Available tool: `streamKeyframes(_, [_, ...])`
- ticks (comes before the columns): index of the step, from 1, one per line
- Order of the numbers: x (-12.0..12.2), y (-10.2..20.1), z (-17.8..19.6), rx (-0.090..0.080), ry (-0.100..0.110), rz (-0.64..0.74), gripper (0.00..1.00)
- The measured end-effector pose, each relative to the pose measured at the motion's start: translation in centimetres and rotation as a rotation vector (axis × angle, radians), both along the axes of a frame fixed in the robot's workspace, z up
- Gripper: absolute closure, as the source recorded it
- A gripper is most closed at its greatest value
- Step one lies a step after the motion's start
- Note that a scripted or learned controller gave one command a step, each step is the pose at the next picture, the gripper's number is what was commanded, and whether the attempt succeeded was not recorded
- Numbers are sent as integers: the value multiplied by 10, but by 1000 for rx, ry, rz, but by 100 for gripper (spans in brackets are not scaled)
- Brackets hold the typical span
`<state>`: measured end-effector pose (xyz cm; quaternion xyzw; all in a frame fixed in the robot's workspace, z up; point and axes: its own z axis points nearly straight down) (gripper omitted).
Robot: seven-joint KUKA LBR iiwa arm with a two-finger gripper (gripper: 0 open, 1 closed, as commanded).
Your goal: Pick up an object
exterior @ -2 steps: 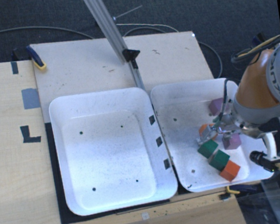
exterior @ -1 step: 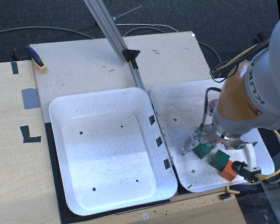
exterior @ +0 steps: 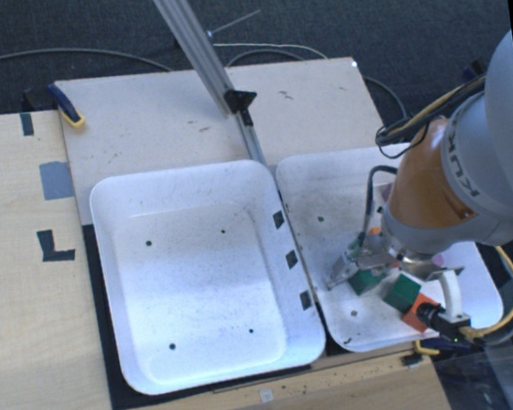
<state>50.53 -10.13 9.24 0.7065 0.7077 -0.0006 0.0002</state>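
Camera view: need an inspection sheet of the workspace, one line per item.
Surface: pale bench bearing two shallow white bins, left bin and right bin, side by side.
Job's things: green object and orange object in the right bin, near its front right.
Clutter: dark tape marks on the wooden board at left; blue and yellow clamp at the bench's back left corner.
Grippers: gripper low in the right bin, beside a green piece; grasp cannot be judged.
Cables: black cable looping over the arm; cables on the floor behind.
Surroundings: dark carpet; slanted metal rail.

Overhead slanted view of both bins (exterior: 114, 267)
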Motion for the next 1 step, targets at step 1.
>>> streamKeyframes(1, [8, -40, 10, -1, 1, -3, 0])
